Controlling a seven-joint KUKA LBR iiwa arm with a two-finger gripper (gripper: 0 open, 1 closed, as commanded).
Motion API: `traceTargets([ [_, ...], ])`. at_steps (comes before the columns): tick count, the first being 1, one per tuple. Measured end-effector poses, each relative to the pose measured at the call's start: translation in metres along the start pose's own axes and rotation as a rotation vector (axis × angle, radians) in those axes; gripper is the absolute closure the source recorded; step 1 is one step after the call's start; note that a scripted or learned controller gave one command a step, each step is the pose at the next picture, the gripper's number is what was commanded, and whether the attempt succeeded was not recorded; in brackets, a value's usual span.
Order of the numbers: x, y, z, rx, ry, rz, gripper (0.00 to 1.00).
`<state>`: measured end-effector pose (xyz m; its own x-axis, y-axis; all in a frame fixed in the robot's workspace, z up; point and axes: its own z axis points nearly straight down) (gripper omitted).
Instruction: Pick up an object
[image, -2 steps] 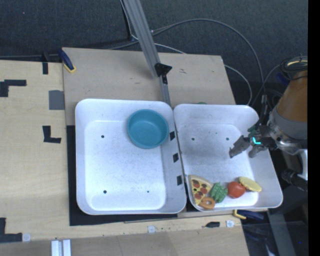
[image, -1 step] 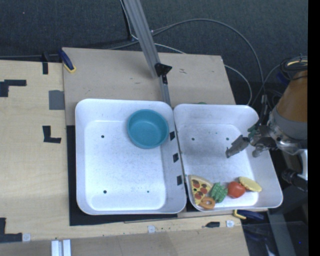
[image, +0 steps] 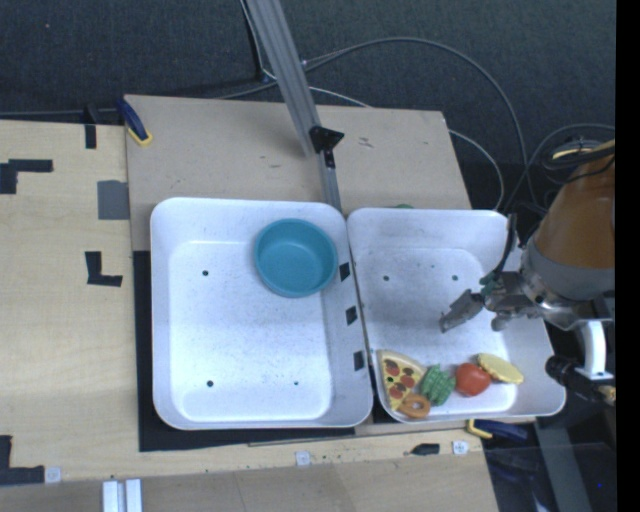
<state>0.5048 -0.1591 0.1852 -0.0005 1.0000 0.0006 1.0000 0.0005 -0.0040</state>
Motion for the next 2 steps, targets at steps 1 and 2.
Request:
traceTargets([
  [1,-0.003,-0.005,0.062,0.002,0.001,0.001,0.00],
  [2,-0.003,-0.005,0.096,-0.005,-0.001,0.000,0.00],
])
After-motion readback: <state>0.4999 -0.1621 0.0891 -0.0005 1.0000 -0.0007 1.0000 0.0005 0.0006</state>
